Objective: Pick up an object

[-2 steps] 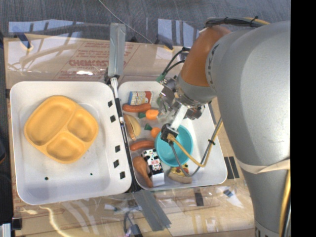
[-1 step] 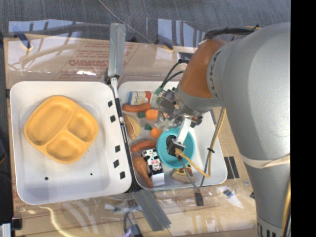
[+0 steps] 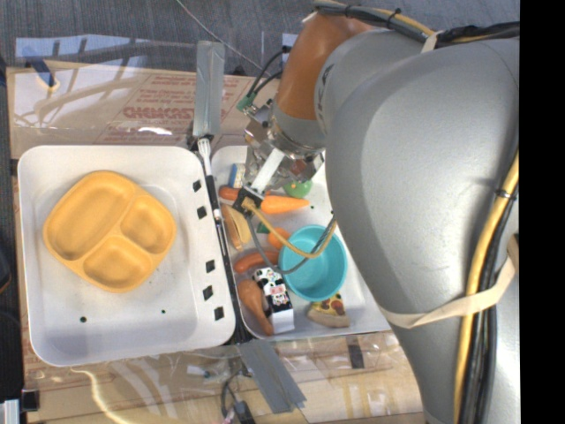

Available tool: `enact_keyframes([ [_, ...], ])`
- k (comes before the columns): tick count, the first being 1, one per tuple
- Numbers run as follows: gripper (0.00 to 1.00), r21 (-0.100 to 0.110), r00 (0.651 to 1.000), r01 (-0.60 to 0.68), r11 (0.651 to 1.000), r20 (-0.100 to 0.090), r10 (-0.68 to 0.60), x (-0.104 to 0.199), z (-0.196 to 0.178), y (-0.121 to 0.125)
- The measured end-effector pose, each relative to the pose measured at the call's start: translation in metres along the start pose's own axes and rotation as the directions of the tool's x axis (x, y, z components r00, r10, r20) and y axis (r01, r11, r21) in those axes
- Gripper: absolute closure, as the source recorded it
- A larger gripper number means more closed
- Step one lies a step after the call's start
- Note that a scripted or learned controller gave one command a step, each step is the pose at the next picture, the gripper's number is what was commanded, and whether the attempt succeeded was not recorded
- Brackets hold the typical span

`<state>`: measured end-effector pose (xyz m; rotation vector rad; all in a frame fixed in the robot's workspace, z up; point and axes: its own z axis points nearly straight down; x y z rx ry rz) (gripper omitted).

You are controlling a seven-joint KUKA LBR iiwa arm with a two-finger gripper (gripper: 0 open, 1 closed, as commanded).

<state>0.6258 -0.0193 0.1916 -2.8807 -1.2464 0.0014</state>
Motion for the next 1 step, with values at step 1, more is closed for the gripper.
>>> enact_keyframes([
  [1,1.00,0.003,1.000,0.011,1.000,0.004,-0.011,-0.0729,0.0013,-0.0637],
])
